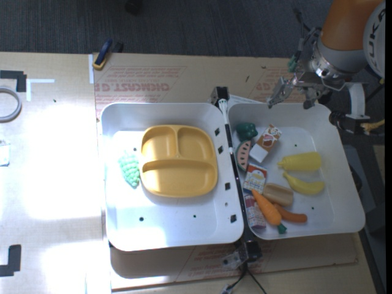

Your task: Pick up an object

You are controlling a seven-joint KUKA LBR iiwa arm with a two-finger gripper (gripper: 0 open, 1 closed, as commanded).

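On brown bench [55, 164], two white bins [165, 237].

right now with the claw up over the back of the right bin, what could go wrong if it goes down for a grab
1. The toys in the right bin lie crowded: the carrot touches the bread piece and a small carton, so the claw may catch two or nudge them apart.
2. The two bananas are smooth and curved and could slip out.
3. Items near the bins' divider, like the watermelon slice, leave little room beside the wall.
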